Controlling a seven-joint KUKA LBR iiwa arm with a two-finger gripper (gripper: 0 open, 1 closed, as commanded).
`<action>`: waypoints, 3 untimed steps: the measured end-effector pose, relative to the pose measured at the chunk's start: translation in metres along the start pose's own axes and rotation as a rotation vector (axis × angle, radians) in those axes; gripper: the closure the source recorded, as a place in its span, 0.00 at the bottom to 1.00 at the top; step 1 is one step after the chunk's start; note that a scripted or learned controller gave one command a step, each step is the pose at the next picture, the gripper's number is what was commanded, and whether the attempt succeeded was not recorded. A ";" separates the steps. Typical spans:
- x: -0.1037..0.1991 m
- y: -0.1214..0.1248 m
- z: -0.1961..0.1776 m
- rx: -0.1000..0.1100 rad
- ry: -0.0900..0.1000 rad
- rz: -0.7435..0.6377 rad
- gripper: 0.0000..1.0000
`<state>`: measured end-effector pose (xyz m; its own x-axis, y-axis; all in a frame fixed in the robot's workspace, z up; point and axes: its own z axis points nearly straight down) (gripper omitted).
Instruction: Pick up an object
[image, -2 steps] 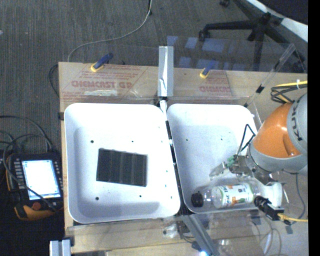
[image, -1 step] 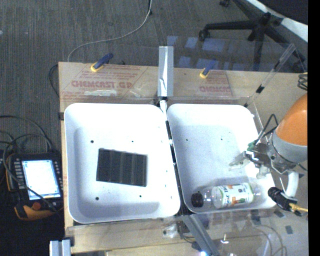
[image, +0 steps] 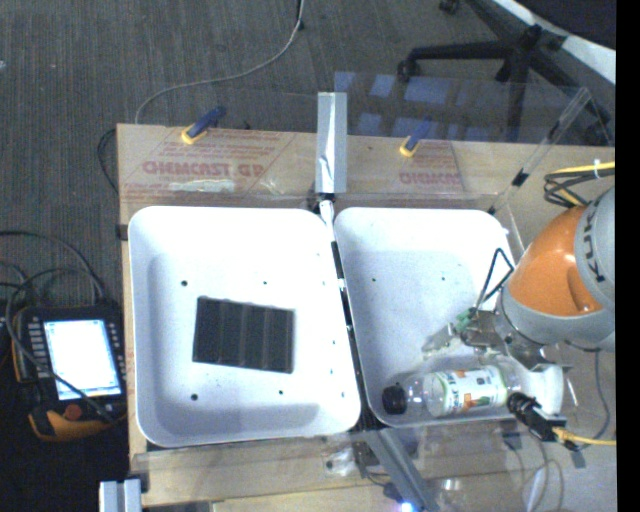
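Two shallow white plastic bins sit side by side on the bench: the left bin (image: 150, 250) and the right bin (image: 420, 250), meeting along a seam at the centre.

The grey arm with its orange band (image: 560, 270) reaches in from three o'clock and hangs over the right bin's four-o'clock corner. Its gripper (image: 480, 335) is low over the bin floor, but whether it is released or clenched cannot be told from this slant.

One flat dark rectangular slab (image: 244, 335), ribbed in bands, lies in the left bin a little toward six o'clock of centre. It looks stiff and thin, lying flush on the floor, so I judge it awkward to get under.

One clear plastic bottle with a black cap and a printed label (image: 450, 392) lies on its side against the right bin's six-o'clock wall, cap pointing to nine o'clock, just below the gripper. I judge it the likelier pick: light, smooth and rounded, so it may roll or slip, and its thin wall may give under a squeeze. The labelled middle of the body, taken across its width, seems the best hold; the wall beside it leaves little room for a finger.

Count: two bins, one slab, one bottle.
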<state>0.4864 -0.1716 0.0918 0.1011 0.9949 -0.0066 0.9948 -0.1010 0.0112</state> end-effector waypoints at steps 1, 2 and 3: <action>-0.021 0.044 -0.022 0.014 0.003 0.236 0.00; -0.023 0.000 -0.074 0.014 0.004 0.014 0.00; 0.030 -0.003 0.000 0.000 0.003 -0.283 0.00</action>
<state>0.4867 -0.1413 0.0916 -0.1809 0.9835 -0.0066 0.9834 0.1810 0.0090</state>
